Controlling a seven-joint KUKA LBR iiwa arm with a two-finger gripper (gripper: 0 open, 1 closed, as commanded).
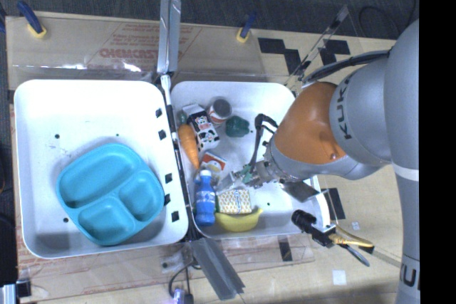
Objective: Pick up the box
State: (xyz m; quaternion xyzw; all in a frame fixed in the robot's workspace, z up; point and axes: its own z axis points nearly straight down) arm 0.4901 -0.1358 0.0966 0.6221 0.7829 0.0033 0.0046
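The box [204, 130] is a small carton with a black and white pattern, lying at the upper left of the right bin [278, 95], beside an orange carrot [189, 146]. My gripper [249, 173] comes out from under the grey and orange wrist [310, 135] over the middle of that bin. It sits to the right of and below the box, apart from it, just above a yellow mesh-wrapped item [234, 201]. The wrist hides most of the gripper.
The right bin also holds a blue bottle [205, 197], a banana [239, 221], a can [221, 109], a dark green object [238, 126] and a red and white packet [214, 164]. A blue divided tray [108, 194] lies in the left bin [43, 110].
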